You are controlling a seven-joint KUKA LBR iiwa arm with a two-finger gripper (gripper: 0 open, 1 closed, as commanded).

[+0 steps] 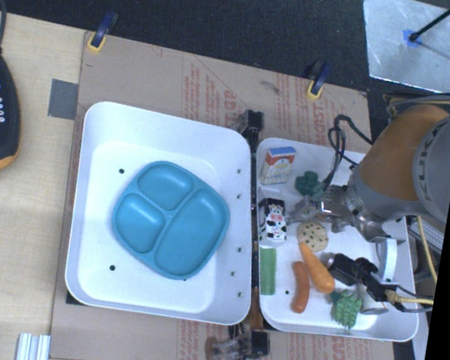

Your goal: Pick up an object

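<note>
The gripper is seen low in the right bin, near the cookie; its opening cannot be told. An orange carrot lies diagonally (blunt end lower right), crowded by neighbours.

Right bin: small carton, cow figure, cookie, carrot, sausage, green stick, broccoli.

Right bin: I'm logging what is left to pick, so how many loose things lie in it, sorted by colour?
Right bin holds:
Green: 3 (toy, stick, leafy piece)
Orange: 2 (carrot, sausage)
White or mixed: 2 (carton, cow figure)
Tan: 1 (cookie)
Total: 8
</note>
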